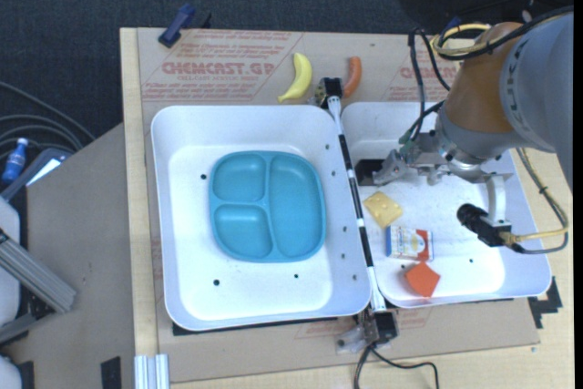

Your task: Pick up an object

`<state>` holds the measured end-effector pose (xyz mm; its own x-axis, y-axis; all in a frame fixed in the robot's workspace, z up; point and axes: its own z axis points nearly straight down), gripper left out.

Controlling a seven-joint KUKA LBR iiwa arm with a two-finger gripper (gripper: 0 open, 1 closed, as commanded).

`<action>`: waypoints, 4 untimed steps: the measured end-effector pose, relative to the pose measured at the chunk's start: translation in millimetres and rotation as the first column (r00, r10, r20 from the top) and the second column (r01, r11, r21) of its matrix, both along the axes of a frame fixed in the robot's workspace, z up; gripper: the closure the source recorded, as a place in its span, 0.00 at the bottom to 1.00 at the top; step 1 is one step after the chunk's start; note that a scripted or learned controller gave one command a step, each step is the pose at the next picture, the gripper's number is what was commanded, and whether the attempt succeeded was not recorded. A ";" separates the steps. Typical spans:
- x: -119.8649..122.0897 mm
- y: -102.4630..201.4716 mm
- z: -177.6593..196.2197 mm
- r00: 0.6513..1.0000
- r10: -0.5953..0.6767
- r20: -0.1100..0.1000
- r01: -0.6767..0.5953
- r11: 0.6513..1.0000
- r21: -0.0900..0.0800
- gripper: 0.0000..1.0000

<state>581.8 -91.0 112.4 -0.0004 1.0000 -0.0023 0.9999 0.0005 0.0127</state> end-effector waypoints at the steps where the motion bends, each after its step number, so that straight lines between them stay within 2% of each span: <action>1: 39.0 -1.8 -27.6 1.000 0.001 -0.012 -0.001 1.000 0.002 0.00; 2: 39.4 -1.6 -17.5 1.000 0.002 -0.010 -0.002 1.000 0.001 1.00; 3: 39.3 -1.5 -17.6 1.000 0.002 -0.011 -0.002 1.000 0.001 0.00; 4: 39.9 -1.3 -7.4 1.000 0.003 -0.009 -0.003 1.000 0.000 1.00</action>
<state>621.7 -92.3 105.0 -0.0032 1.0000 -0.0026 1.0000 0.0032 0.0040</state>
